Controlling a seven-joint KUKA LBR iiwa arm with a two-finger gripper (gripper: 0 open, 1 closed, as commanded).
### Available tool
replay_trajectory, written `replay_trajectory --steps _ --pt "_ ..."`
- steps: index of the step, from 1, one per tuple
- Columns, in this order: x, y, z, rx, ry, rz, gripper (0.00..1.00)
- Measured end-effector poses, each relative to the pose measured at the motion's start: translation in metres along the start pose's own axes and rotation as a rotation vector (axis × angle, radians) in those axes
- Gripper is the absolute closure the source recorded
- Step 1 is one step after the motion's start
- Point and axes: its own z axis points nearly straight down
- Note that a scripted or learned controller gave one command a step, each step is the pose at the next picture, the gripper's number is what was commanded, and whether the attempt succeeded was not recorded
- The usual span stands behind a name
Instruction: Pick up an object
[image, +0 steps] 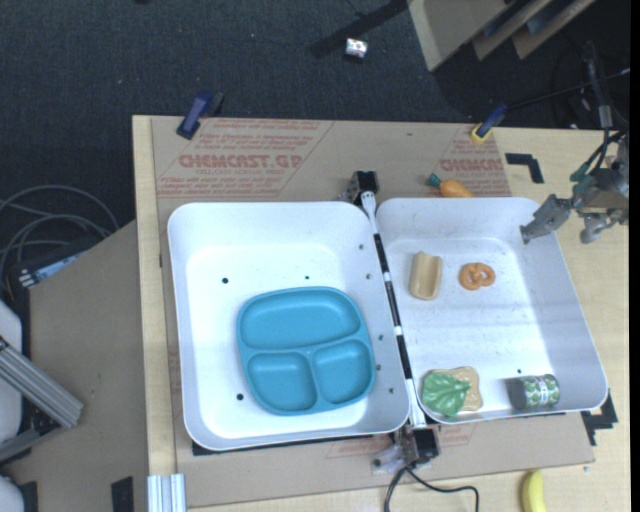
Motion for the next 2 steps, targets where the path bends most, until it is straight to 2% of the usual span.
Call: replay_trajectory --steps 1,2 --pt "0.055 0.018 0.12 0.003 0.002 -0.001 0.0" --pt "0.091 0.057 0.176 -0.01 -0.001 -0.001 0.0"
